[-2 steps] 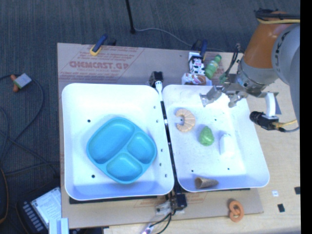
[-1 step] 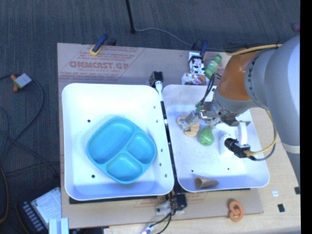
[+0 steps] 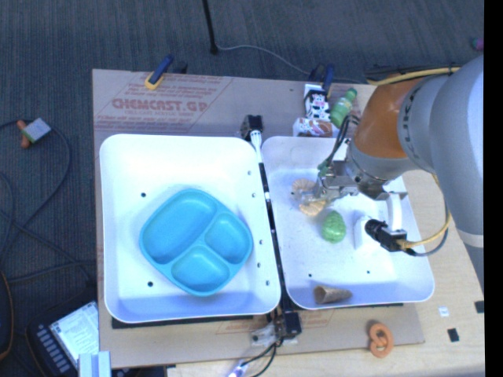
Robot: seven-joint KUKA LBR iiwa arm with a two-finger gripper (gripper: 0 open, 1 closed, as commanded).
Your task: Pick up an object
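Your tool (image 3: 324, 185) sits low in the right bin (image 3: 409, 277).
It's beside a tan object (image 3: 310, 197); you can't tell its grip state.

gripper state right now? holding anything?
Gripper: low in the right bin, at the tan object. Open or closed, or holding it: cannot be told.
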